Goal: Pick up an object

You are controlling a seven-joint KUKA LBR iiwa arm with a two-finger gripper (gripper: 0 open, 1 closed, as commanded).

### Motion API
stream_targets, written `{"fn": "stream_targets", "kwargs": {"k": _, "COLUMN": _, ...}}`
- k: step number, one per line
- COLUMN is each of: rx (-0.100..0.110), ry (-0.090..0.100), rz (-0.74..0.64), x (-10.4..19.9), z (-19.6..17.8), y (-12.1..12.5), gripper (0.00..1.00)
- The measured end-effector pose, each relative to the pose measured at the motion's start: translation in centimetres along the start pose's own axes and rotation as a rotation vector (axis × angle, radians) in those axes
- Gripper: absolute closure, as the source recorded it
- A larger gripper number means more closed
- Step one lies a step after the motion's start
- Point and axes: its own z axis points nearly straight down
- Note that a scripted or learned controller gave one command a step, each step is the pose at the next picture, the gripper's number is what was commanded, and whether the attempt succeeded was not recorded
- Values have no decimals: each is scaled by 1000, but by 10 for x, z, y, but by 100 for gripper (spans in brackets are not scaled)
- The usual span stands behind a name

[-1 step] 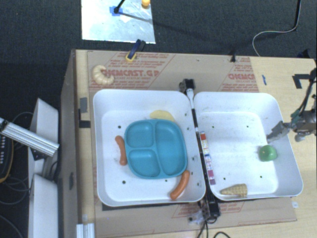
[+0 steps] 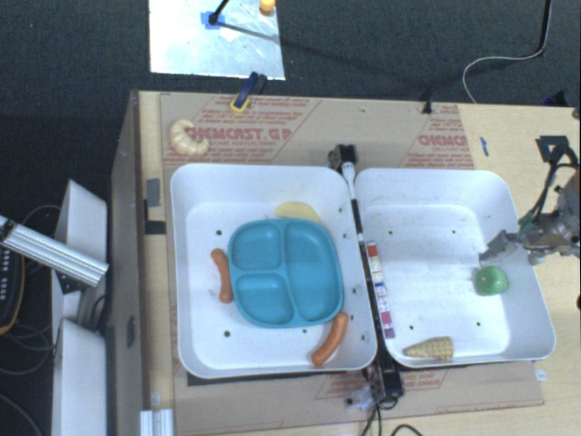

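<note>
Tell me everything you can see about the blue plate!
The blue plate is a light blue tray with rounded corners that looks like plastic. Raised ridges split it into three sections, two across the top and a wider one below. It lies flat, turned a little askew, in the middle of the left bin. Nothing lies in its sections. A pale yellow piece peeks out at its top edge, one sausage lies close to its left side, and another sausage sits by its lower right corner.

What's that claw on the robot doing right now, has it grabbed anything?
Gripper: it sits at the right bin's right edge, just above the green ball; whether it is open or closed cannot be told.
</note>
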Motion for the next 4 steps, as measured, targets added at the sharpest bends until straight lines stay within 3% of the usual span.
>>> {"fn": "stream_targets", "kwargs": {"k": 1, "rx": -2, "ry": -1, "rz": -2, "x": 0, "z": 29, "y": 37, "gripper": 0}}
{"fn": "stream_targets", "kwargs": {"k": 4, "rx": -2, "ry": 0, "rz": 0, "x": 0, "z": 122, "y": 21, "gripper": 0}}
